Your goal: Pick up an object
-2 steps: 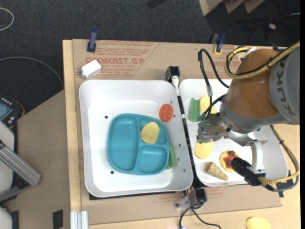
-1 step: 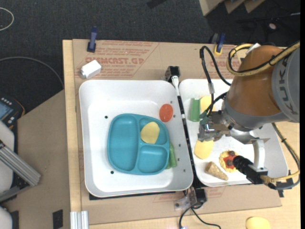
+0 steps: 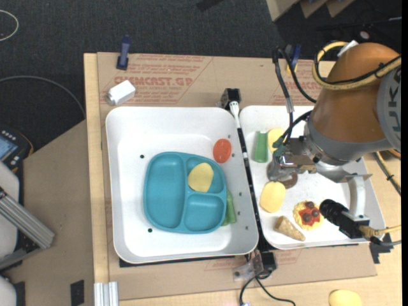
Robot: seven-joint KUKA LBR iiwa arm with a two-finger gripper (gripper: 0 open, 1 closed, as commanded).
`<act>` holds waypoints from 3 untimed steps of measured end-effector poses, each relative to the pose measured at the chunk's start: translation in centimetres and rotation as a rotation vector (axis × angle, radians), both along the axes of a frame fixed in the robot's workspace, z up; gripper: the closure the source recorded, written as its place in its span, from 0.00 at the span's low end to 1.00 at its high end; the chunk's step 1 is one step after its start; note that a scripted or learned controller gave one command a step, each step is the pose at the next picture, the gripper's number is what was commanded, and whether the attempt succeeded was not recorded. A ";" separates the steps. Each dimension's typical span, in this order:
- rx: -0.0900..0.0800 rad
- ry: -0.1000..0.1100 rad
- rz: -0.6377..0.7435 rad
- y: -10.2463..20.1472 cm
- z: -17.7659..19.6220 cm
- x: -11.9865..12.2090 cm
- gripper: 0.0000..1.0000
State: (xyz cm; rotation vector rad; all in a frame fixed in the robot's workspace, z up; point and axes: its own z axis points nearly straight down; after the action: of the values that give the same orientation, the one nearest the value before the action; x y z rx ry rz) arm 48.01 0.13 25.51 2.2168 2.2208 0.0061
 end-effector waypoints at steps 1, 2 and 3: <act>0.001 0.011 0.000 1.3 -5.1 2.7 1.00; 0.003 -0.005 0.003 3.9 5.5 -0.1 1.00; -0.003 0.013 -0.009 -3.4 -5.0 5.4 1.00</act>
State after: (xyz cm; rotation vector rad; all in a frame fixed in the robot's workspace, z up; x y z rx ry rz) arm 53.42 -3.23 20.47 2.2314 2.2158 -0.0111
